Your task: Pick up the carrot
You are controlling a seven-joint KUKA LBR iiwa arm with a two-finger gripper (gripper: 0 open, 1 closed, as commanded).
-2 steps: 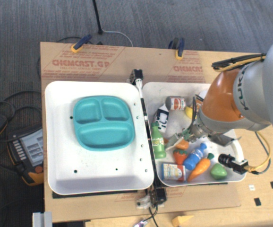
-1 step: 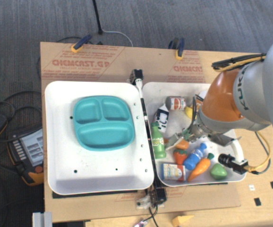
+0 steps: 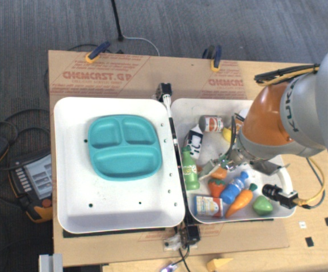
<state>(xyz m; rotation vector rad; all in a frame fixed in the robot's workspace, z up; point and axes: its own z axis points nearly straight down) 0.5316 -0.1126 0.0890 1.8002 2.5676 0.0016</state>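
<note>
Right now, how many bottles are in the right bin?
2. The green bottle lies by the bin's left wall; the blue bottle lies beside the carrot. The arm may hide more.

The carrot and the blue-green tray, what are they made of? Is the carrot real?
The carrot looks like toy plastic, not real: smooth, evenly bright orange skin. The tray, in the left bin, also looks like plastic: one solid teal colour, rounded moulded compartments, a soft matte sheen. Both are guesses from looks alone.
</note>
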